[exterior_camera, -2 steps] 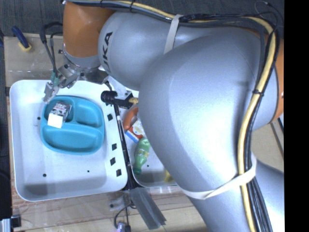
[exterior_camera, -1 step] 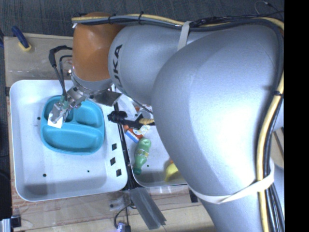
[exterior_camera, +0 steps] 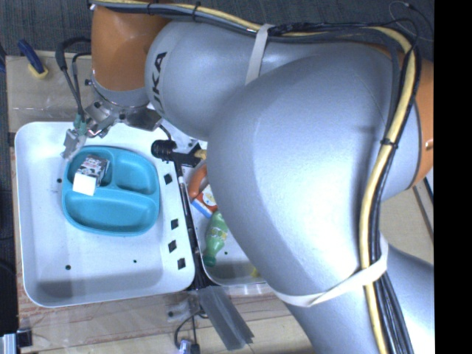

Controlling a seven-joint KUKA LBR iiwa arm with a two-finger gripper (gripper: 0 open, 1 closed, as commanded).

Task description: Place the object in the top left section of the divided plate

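A blue divided plate (exterior_camera: pixel 122 216) lies in the left white bin (exterior_camera: pixel 44 271). In its top left section rests a small white and black packet (exterior_camera: pixel 90 172), with a white corner reaching the plate's left rim. My gripper (exterior_camera: pixel 74 137) hangs just above and to the left of that section, over the plate's upper left edge and close to the packet. Nothing visible hangs from it. The orange band and grey wrist rise right behind it.
The big grey arm covers most of the right bin (exterior_camera: pixel 228 275). An orange item (exterior_camera: pixel 195 184) and a green bottle (exterior_camera: pixel 214 239) peek out along that bin's left side. A black divider rail (exterior_camera: pixel 186 220) runs between the bins.
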